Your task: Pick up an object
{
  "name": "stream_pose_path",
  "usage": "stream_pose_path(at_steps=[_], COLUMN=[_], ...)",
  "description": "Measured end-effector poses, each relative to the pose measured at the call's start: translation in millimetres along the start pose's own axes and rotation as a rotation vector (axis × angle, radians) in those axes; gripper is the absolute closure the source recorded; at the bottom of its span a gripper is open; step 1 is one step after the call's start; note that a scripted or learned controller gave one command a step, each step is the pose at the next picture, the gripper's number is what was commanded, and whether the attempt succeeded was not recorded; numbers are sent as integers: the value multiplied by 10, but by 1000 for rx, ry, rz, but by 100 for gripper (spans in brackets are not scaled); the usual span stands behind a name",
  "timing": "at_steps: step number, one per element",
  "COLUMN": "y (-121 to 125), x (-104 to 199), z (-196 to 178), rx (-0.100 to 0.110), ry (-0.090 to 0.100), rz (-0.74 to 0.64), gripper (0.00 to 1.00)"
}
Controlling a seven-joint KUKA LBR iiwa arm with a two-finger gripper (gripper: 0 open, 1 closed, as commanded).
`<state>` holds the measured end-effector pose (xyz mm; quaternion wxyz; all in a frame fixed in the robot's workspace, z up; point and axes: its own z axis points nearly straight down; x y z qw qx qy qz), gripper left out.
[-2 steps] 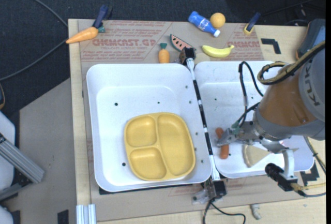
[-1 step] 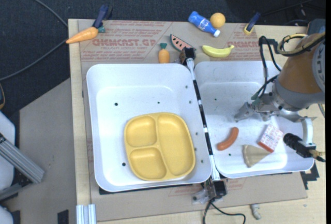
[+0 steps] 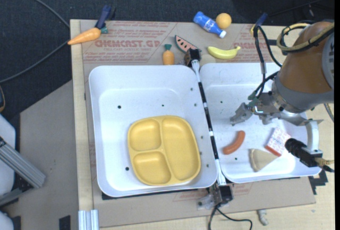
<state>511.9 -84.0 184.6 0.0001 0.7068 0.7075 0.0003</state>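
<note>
Orange and sausage-shaped, a toy hot dog [image 3: 234, 143] is seen lying in the right bin [image 3: 223, 85], near its left wall. The gripper [image 3: 245, 112] is poised just above it, fingers spread and nothing between them. A beige wedge [image 3: 261, 159] and a red-and-white packet [image 3: 277, 141] are placed to the sausage's right. A yellow 3-compartment tray [image 3: 162, 149] is held in the left bin [image 3: 106, 91].

We see the grey arm's two-finger gripper [image 3: 242, 114] low over the right white bin [image 3: 223, 83], just above an orange-red toy sausage [image 3: 234, 142]. Near it lie a beige wedge [image 3: 261, 159] and a red-and-white packet [image 3: 277, 141]. A yellow sectioned plastic plate [image 3: 162, 148] sits in the left white bin [image 3: 106, 117].
</note>
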Motion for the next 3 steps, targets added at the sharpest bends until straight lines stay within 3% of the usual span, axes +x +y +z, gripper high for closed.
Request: stream_pose_path(at_steps=[1, 2, 3], y=[-333, -333, -61], x=[-173, -171, 513], z=[1003, 908, 0], rx=[1, 0, 0], ry=[-1, -1, 0], rz=[2, 3, 0], gripper=[0, 100, 100])
